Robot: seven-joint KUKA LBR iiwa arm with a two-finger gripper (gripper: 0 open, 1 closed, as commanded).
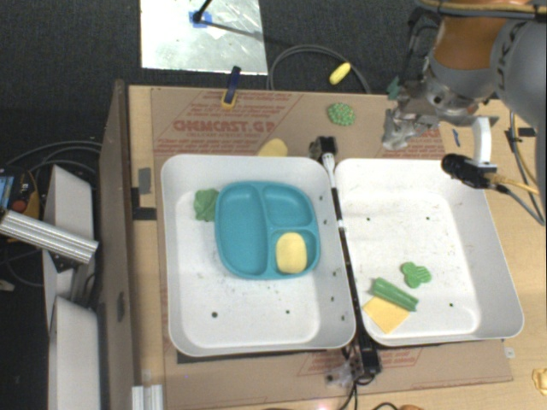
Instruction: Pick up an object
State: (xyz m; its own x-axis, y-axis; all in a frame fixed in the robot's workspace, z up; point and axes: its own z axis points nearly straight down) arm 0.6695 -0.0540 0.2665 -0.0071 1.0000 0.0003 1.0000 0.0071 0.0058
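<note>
The gripper [402, 131] hangs above the bench just beyond the far edge of the right bin [491, 229], over bare cardboard, and whether it is open or closed cannot be told. The right bin holds a small green piece [415, 273], a green stick [394, 295] and a yellow wedge [386, 315], the last two touching, near its front. In the left bin [184, 254] a blue divided tray [256, 229] carries a yellow lump [291, 252], with a green leafy piece [206, 204] at its left edge.
</note>
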